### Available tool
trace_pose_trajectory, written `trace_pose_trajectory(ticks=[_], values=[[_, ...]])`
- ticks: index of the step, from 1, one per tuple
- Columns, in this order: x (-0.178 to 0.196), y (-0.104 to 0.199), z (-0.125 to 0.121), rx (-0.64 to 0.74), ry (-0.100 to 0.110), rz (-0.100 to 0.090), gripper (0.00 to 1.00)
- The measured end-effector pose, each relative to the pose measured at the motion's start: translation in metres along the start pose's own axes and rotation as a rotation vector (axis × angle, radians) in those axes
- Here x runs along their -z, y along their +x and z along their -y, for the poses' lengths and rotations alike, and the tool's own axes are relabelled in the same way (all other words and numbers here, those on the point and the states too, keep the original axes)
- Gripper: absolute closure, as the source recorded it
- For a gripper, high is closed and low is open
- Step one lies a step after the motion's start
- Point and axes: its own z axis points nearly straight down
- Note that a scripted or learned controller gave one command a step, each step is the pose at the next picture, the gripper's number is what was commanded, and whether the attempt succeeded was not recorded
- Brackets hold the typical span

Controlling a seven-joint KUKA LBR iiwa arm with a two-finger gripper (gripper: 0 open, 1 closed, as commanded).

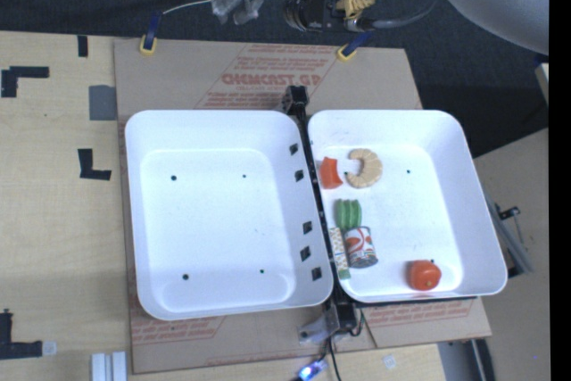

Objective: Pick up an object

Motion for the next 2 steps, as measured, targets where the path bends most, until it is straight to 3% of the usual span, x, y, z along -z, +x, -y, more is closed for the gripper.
trace_pose_trajectory(ticks=[2], values=[[0.019, 0.002, 0.0003, 0.004, 0.003, 0.001, 1.0]])
